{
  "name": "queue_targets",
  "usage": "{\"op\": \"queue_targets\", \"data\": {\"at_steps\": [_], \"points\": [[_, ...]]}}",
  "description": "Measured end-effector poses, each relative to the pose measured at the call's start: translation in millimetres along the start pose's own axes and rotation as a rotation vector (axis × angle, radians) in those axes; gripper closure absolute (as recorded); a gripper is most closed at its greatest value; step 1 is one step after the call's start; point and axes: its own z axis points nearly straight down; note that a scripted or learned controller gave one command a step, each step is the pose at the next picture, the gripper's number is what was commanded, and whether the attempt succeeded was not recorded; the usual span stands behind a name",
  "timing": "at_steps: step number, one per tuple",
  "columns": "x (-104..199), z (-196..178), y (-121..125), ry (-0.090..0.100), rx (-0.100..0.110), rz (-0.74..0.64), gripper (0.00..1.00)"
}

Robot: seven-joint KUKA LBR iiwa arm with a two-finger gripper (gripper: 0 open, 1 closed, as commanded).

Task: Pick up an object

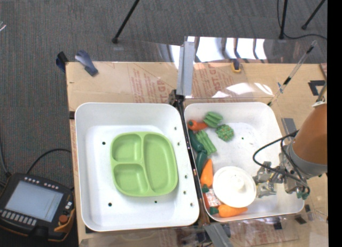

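Note:
The right bin (256, 115) holds several toy foods. Along its left side lie a light green piece (213, 118), a knobbly green piece (225, 132), a small orange-red piece (196, 125), dark green sticks (195, 143) and an orange carrot (207, 172). A white round dish (234, 186) rests near the front, partly covering an orange piece (232, 210) and a red one (212, 198). My gripper (271, 183) hangs low over the bin's right front, just right of the white dish, below the orange band (316, 139).
The left bin (91, 120) carries a green divided plate (144, 163). A metal post (185, 69) stands behind the seam between the bins. A teach pendant (37, 203) lies on the floor at lower left. Black cables (262, 152) loop beside the wrist.

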Motion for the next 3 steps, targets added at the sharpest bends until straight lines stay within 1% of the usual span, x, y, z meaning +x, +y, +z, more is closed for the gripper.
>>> {"op": "queue_targets", "data": {"at_steps": [1,2,3], "points": [[-75.5,10.2,56.6,0.002,0.000,0.010,1.00],[-74.9,10.6,55.7,0.004,0.001,0.010,0.00],[-128.3,8.1,128.2,-0.003,-0.002,-0.076,0.00]]}}
